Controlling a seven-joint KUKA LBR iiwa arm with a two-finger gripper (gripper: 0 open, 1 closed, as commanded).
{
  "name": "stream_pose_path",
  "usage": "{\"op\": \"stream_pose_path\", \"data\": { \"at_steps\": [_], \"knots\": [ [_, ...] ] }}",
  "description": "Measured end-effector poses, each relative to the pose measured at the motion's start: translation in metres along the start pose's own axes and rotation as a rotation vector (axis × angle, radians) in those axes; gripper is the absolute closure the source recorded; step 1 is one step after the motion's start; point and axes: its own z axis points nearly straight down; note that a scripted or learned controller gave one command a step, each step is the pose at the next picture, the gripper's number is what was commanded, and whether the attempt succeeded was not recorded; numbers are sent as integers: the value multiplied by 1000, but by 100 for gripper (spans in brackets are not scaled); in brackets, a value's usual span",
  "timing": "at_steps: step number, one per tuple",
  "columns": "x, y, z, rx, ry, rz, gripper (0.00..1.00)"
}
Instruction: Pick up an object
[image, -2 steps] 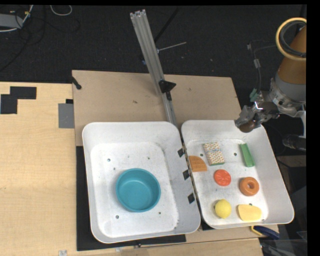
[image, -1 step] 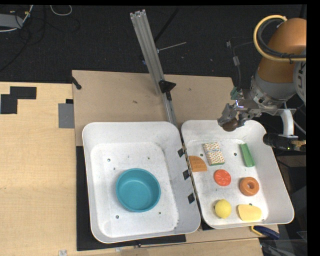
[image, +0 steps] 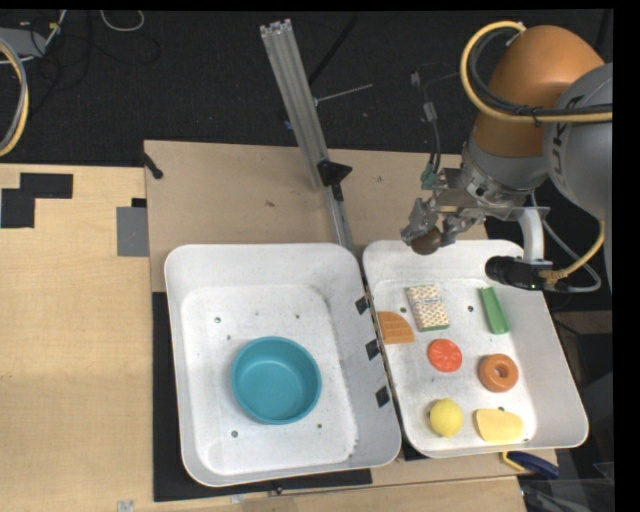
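Brown object (image: 428, 241) between claw (image: 432, 232) fingers.

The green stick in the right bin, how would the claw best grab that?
Probably from straight above, closing across the narrow width of the green stick at its middle. It lies flat and long, running roughly up and down the view, so its short sides offer the fingers the easiest span. The donut sits below it and the checkered block to its left, both apart from it, leaving room for the gripper.

Small dark brown object (image: 428, 241), between the hand's (image: 430, 236) fingers, above right bin's (image: 560, 400) far edge
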Motion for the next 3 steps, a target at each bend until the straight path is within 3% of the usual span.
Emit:
{"op": "stream_pose_path", "data": {
  "at_steps": [3],
  "knots": [
    [140,17,36,0,0,1,100]
  ]
}}
